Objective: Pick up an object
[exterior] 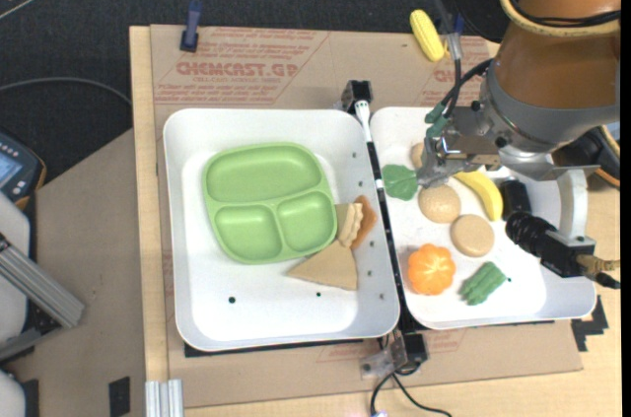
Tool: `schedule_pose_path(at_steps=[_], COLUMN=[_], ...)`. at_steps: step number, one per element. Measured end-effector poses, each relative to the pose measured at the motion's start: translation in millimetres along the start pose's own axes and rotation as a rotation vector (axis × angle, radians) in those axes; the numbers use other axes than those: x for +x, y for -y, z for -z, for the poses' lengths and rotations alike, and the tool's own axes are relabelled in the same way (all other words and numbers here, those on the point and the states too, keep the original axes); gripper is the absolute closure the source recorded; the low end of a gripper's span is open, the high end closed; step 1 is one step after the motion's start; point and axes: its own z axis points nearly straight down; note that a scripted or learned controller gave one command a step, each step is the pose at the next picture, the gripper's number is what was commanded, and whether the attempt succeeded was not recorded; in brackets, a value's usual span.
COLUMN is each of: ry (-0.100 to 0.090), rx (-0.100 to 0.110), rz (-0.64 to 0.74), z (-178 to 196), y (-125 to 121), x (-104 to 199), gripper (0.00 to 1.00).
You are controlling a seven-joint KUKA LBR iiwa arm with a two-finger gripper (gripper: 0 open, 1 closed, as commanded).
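My gripper [437, 171] hangs low over the back left part of the right bin [552, 305]. Just under it lies a pale round bun [440, 204], with a green leaf piece [398, 181] to its left and a yellow banana [484, 192] to its right. Nearer the front lie a second tan round piece [472, 235], an orange [431, 268] and a dark green vegetable [483, 283]. I see nothing between the fingers.
The left bin [192, 297] holds a green divided plate [268, 201], a tan wedge [325, 267] and a small brown pastry [354, 221] against its right wall. A yellow corn cob [426, 34] lies on the bench behind the right bin. The arm covers the right bin's back right.
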Motion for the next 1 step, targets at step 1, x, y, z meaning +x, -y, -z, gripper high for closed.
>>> schedule_pose_path(at_steps=[1], ry=[0.003], rx=[0.030], rz=[-0.001], z=[-87.6], y=[5.2], x=[54.0], gripper=[1.00])
